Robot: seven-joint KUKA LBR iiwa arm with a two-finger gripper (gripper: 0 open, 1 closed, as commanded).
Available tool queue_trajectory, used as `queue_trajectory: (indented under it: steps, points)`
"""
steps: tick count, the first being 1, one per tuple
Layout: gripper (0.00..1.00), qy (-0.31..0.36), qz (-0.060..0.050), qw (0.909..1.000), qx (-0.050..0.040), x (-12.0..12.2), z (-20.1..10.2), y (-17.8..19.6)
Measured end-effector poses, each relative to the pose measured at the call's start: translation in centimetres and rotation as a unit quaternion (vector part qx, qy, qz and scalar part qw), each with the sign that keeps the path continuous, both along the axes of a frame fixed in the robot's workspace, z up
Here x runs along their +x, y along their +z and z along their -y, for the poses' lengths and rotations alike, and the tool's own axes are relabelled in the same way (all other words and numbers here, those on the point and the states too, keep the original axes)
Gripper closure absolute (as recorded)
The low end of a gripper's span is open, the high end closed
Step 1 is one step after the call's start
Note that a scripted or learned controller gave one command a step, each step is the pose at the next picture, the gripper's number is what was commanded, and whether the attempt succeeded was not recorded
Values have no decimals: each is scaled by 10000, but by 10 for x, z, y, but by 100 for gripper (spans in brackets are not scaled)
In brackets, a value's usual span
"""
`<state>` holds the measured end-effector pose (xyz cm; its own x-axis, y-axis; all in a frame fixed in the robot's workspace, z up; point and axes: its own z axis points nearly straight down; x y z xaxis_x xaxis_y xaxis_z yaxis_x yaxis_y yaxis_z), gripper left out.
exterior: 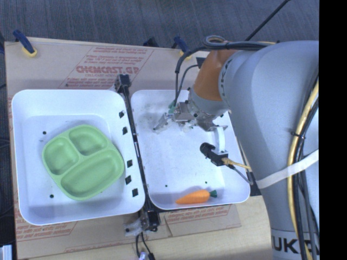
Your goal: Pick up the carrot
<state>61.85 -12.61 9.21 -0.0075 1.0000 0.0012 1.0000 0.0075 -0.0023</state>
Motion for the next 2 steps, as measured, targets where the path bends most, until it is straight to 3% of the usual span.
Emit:
queue_trajectory:
  steps: [1, 2]
  points:
    - [0, -7, -11, 10000, 2, -39, -26, -1]
    - [0, -10, -14, 10000, 0, -57, -33, -1]
